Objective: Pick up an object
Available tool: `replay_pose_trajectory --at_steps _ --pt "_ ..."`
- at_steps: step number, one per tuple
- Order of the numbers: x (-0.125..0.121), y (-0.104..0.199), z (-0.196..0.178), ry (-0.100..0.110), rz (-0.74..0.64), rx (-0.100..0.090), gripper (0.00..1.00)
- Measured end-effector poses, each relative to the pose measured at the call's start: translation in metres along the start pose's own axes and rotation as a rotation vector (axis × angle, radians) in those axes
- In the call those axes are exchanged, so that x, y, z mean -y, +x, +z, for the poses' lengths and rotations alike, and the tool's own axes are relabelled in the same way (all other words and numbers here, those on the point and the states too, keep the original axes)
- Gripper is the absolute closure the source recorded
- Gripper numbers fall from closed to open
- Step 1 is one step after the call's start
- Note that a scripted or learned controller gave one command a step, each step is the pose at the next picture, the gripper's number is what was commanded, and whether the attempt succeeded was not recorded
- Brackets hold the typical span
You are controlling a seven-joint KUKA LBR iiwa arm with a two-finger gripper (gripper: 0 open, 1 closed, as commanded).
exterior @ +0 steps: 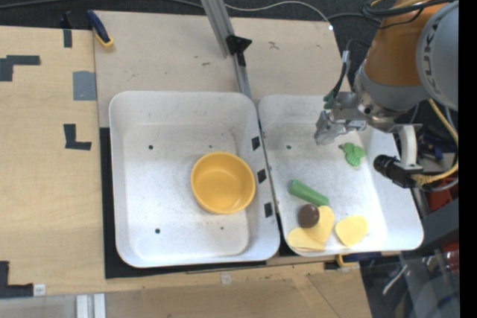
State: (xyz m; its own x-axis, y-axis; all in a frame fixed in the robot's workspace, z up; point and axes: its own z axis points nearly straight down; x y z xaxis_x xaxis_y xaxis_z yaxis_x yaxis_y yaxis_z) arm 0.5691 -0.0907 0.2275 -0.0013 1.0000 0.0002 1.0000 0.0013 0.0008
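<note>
Camera view: arm (406, 48) is reaching in from the right, w/ gripper (330, 132) hanging over the upper part of the right bin (279, 115). Fingers are pointing down toward bare bin floor; can't tell whether they're spread or pressed together, too small and blurred. Nothing is showing between them.

Candidate objs are all sitting in the right bin. Small green piece (353, 154) is lying just beside the gripper, to its lower right. Green cylinder (308, 194) is lying at a slant nearer the bin's middle. Brown round obj (308, 215) is resting on or against a yellow flat piece (311, 234), w/ a second yellow piece (351, 229) just beside, near the front edge. Yellow bowl (223, 182) is sitting alone in the left bin (134, 123), well apart from the gripper.

Risks, as judged from here:
- Gripper is standing over bare floor, so closing straight down is likely catching nothing.
- Small green piece is low and off to one side; a finger coming down on it is prob. nudging it away rather than trapping it.
- Cylinder is apt to roll if squeezed off-centre.
- Brown obj and yellow pieces are crowding together near the wall; a grasp there is risking two objs at once, or a finger striking the rim.
</note>
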Motion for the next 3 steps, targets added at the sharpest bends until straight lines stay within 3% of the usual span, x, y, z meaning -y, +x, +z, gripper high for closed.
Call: replay_pose_trajectory --at_steps 2,3 --pt "-0.009 0.117 -0.015 0.002 -0.007 -0.002 1.0" --pt "-0.008 0.166 0.002 0.005 -0.005 -0.001 1.0"
